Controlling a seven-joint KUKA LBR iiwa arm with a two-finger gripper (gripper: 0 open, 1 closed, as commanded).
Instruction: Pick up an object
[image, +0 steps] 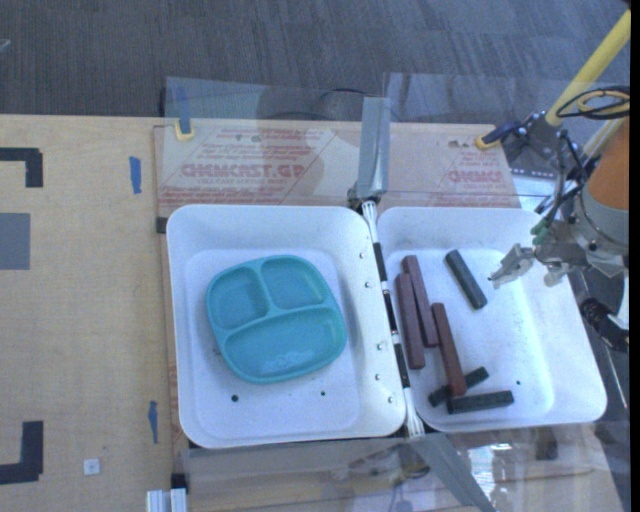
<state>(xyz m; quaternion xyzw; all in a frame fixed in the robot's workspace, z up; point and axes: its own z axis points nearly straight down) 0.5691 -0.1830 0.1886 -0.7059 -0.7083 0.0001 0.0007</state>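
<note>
1. Hovering over the upper part of the right bin (560, 395), the gripper (528, 266) carries nothing; its two pale fingers (508, 266) stand spread wide apart, one toward the dark sticks and one toward the arm, with only white bin floor in the gap between them.
2. Just beyond that stick-side finger lies a short dark grey block (465, 278), the nearest candidate for the pick. It rests flat and apart from the others, so it looks like the easiest grab.
3. Further out on the same side, three long reddish-brown sticks (418, 310) lie roughly parallel along the bin's inner wall, packed so close that a finger would probably struggle to slip between them.
4. Down from the jaws, toward the bin's near rim, two dark bars (478, 401) cross the lower end of one reddish-brown stick; that overlap could make them shift if nudged.
5. Beyond the sticks, across the divider, the left bin (190, 320) holds a teal divided plate (276, 317), lying flat and well away from the jaws.
6. Both bins sit on a wooden bench (80, 330) marked with black and blue tape, with printed cardboard (250, 165) behind them.
7. Farthest off is grey floor (300, 40), and a yellow cable (595, 62) rises behind the arm.
</note>
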